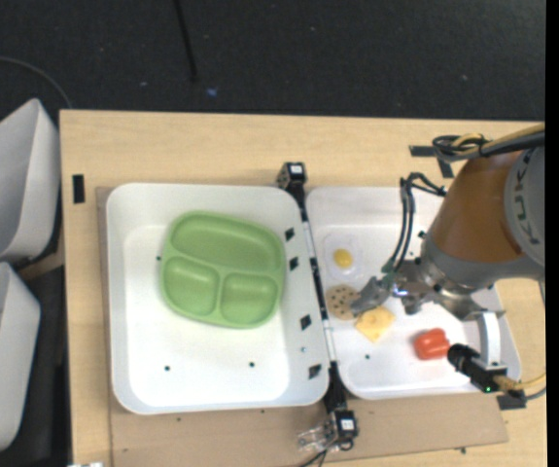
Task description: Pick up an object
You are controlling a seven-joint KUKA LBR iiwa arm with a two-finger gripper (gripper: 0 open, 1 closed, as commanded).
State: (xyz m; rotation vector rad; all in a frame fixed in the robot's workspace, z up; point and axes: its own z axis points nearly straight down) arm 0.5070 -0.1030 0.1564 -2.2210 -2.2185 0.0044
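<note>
Several small items lie in the right bin [357, 212]: a yellow wedge like a piece of cheese [375, 324], a brown round cookie [339, 301], a small yellow round piece [342, 258] and a red-orange block [431, 343]. My gripper [381, 294] hangs low over the bin, just above the yellow wedge and right of the cookie. Its metal fingers [366, 296] point down-left toward those two items. Nothing shows between the fingers.
The left bin [133, 358] holds a green divided plate [225, 269]. A black-clipped divider [308, 290] separates the two bins. The arm's orange band [478, 212] covers the right bin's far right side. Cables run at the bench's top right.
</note>
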